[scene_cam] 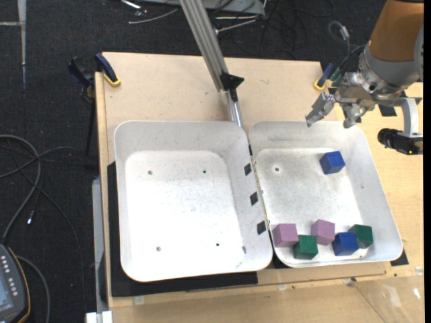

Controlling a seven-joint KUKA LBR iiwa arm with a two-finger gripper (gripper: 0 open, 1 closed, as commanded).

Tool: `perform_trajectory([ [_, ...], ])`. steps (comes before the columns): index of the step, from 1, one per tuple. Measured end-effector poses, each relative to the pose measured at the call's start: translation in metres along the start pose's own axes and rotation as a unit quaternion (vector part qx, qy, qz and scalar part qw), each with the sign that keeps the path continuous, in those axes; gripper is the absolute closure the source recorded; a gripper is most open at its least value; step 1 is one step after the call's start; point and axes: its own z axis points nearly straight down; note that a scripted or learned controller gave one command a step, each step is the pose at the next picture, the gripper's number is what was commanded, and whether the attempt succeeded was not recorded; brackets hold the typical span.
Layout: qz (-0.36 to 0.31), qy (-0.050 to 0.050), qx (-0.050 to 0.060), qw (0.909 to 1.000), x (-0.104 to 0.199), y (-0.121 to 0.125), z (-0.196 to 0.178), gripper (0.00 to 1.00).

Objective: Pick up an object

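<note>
Along the near edge of the right shallow white plastic bin [377, 200] five small cubes crowd together, poor targets. Choose the lone blue wooden cube [332, 162] nearer the far edge. Your gripper [335, 114] hangs above that far rim, jaws apart, holding nothing. The wooden table [175, 86] carries both bins; dark floor surrounds.
</note>
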Motion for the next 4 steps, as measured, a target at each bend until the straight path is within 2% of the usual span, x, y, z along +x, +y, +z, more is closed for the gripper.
perform_trajectory([
  [1,0.0,0.0,-0.003,1.0,-0.01,0.02,-0.017,0.0],
  [2,0.003,0.001,0.003,1.0,-0.062,0.005,0.1,0.0],
  [3,0.002,0.0,0.002,1.0,-0.076,0.008,0.183,0.0],
  [4,0.001,-0.001,-0.002,1.0,-0.075,0.01,0.167,1.0],
])
